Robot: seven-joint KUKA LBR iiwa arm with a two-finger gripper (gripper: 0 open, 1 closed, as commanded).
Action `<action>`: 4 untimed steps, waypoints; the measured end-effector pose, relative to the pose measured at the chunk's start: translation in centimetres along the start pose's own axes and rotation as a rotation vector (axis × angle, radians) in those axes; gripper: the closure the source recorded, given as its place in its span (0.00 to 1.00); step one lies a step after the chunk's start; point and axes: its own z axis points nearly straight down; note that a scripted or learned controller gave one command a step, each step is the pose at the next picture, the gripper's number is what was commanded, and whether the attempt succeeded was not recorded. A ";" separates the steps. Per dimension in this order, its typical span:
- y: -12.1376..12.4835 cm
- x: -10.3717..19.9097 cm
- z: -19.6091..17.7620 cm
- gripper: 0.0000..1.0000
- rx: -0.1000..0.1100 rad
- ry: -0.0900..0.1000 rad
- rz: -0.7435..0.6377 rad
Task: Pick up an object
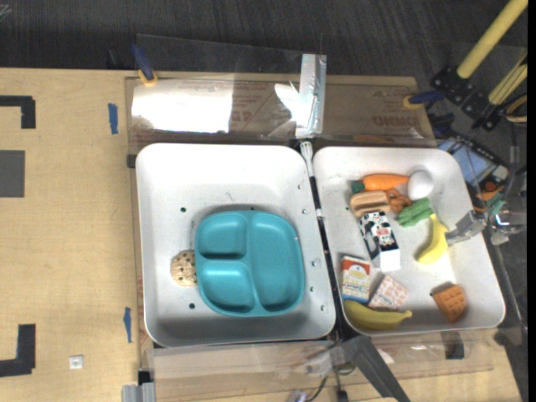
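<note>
Nearest to us, a yellow toy banana (377, 315) is lying along the near wall of the shallow white right-hand bin (477, 285), and nothing we are seeing suggests the pick is done yet. Every candidate is resting on the bin floor:

- A small printed red-and-white box (355, 277) and a pale speckled packet (389, 292) are sitting just behind that banana.
- An orange waffle-like block (449, 301) is lying near the right corner.
- Further back, a black-and-white cow-patterned carton (380, 235), a second, shorter yellow banana (433, 243), a green toy piece (414, 214), a toy hot dog in a bun (373, 200), an orange toy carrot (384, 182) and a white egg-shaped piece (419, 183) are crowding together.

In the shallow white left-hand bin (167, 174), a teal divided plastic plate (249, 260) is taking up the middle. A round speckled cookie (183, 267) is touching its left edge.

We are judging the task as barely begun. The approach seems under way, while the grasp and lift are both left to do.

As for the arm, we are making out the metallic gripper (466, 229) reaching in low over the right rim of the right-hand bin. It is slanting down toward the shorter banana and ending just beside it. We cannot tell whether it is open or closed, and we are seeing nothing held in it. The arm behind it is mostly blending into the clutter at the bench's right side.
</note>
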 end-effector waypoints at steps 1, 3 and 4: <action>2.9 1.0 9.9 0.00 0.005 0.015 0.062; 5.7 2.0 11.6 0.00 -0.005 0.012 0.100; 7.5 4.0 11.8 0.00 -0.007 -0.002 0.183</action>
